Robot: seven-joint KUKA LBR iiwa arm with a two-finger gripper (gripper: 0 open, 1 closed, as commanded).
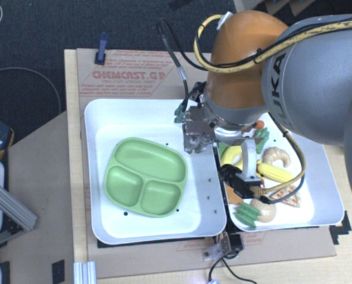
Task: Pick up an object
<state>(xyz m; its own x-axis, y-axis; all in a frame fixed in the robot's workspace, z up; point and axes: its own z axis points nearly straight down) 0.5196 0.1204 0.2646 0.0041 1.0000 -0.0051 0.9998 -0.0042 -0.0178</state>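
Note:
My gripper (195, 139) hangs over the right edge of the left bin (99, 129), close to the wall between the two bins. Nothing shows in its grasp. A light green divided plate (145, 176) lies in the left bin, just left of and below the gripper. The right bin (328, 182) holds several toy foods: a yellow banana (274, 173), a yellow piece (230, 155), a pale shrimp-like piece (277, 155), a green piece (262, 139), a beige and green piece (255, 212) and an orange-edged slice (291, 199). The arm's wrist hides part of this bin.
The large grey and orange arm (264, 64) covers the upper right of the bench. A printed cardboard sheet (128, 73) lies under the bins at the back. A blue clip (100, 49) sits at the board's far edge.

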